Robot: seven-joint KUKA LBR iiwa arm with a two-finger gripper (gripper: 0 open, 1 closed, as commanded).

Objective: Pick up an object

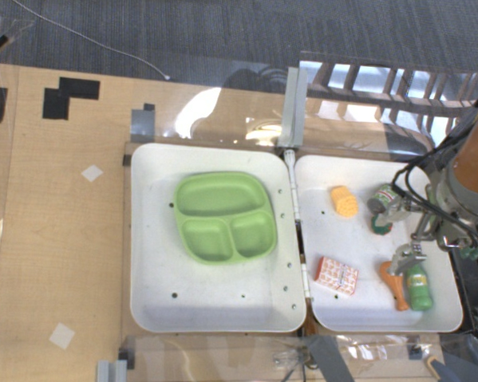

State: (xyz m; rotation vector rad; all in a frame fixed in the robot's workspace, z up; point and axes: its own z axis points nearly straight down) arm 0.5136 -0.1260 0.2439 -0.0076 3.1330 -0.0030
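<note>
The right bin (360, 311) holds several small objects. An orange round piece (345, 202) lies at its back, with a green and silver can (384, 205) beside it. A pink patterned box (336, 275) sits near the front left. At the front right, an orange carrot-like item (393, 287) lies against a green bottle (419, 289). My gripper (410, 255) hangs low over the top ends of the carrot and the bottle, on the arm reaching in from the right. Nothing shows as lifted off the bin floor.
The left bin (152, 245) bears a green divided plate (224, 217) at its middle. A raised divider (295, 221) separates the two bins. Black cables (408, 175) loop from the arm over the right bin's back. A metal rack (388, 82) stands behind it.
</note>
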